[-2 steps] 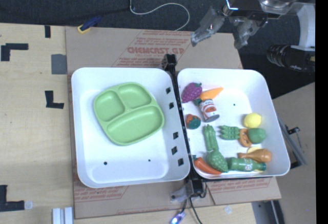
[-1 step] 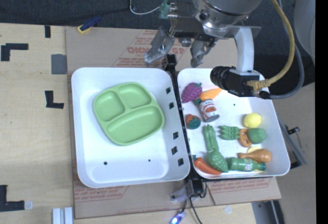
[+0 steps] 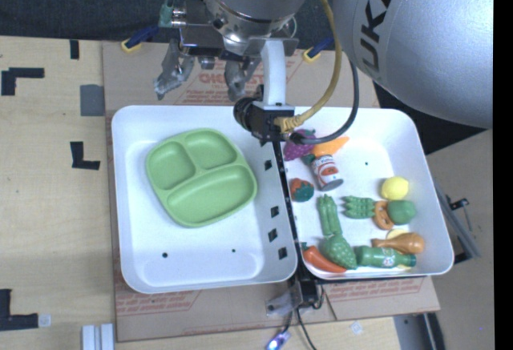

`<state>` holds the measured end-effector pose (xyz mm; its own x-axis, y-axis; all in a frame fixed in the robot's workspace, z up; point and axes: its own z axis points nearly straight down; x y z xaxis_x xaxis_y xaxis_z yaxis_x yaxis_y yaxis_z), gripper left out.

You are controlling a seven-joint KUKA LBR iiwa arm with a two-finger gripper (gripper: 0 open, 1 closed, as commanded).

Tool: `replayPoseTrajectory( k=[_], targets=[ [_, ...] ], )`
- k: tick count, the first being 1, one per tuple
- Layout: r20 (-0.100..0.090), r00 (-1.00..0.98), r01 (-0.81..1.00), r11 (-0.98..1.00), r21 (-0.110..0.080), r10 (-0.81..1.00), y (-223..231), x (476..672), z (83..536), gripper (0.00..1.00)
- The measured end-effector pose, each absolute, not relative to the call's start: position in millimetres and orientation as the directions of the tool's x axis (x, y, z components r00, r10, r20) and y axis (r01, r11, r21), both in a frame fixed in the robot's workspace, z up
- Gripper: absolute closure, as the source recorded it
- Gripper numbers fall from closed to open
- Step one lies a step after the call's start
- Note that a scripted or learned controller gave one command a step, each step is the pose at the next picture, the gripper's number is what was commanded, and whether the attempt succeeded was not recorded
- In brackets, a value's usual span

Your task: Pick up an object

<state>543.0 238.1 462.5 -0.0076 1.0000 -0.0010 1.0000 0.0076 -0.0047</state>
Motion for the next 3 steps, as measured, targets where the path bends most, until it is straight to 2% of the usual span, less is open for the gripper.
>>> replayPoseTrajectory(
  k=[1, 2, 3],
  targets=[
    [-0.001, -0.006, 1.000, 0.006, -0.003, 1.000, 235, 541.9, 476, 1.00],
    [-0.001, -0.008, 1.000, 0.008, -0.004, 1.000, 235, 541.9, 486, 1.00],
    [-0.005, 0.000, 1.000, 0.000, -0.012, 1.000, 216, 602.3, 155, 1.00]
  ],
)
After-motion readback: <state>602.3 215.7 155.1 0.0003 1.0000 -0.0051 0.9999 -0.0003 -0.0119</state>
